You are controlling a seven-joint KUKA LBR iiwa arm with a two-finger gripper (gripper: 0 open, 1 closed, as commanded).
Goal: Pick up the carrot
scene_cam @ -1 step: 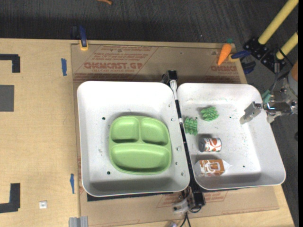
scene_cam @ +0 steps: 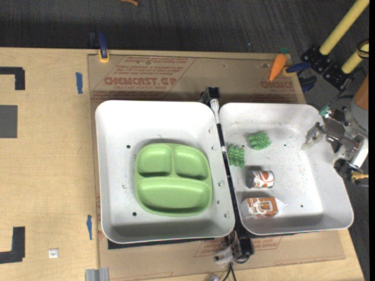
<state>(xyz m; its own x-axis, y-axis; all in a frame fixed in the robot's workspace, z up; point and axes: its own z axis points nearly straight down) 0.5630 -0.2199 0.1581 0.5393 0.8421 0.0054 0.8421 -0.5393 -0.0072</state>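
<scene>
Carrot (scene_cam: 278, 67): is lying on the bench's (scene_cam: 47, 168) far edge, outside both bins.
Gripper (scene_cam: 319, 134): is being held over the right bin's (scene_cam: 328, 215) right rim.
Jaws: state cannot be told.

Desk (scene_cam: 47, 174): matt, pale wood-look board; a cardboard sheet (scene_cam: 146, 75) with red print lies under the bins, dull and papery.

Left bin (scene_cam: 117, 122) and right bin (scene_cam: 287, 119): white plastic, smooth, faint sheen; right bin floor flecked with small dark marks.

Divided tray (scene_cam: 173, 178): light green plastic, smooth, softly glossy along the ridges.

Two cans (scene_cam: 259, 178) and (scene_cam: 261, 206): metal look, shiny, with orange and white printed wraps.

Two green pieces (scene_cam: 258, 140) and (scene_cam: 235, 154): knobbly, rough-textured, matt.

Carrot (scene_cam: 278, 68): orange, smooth, plastic-looking, on the cardboard.

Gripper (scene_cam: 319, 133): bare metal parts with a dull gleam.

Floor beyond the desk (scene_cam: 222, 16): dark, rough, carpet-like.

Yellow tubes (scene_cam: 348, 19): matt, foam-like.
</scene>
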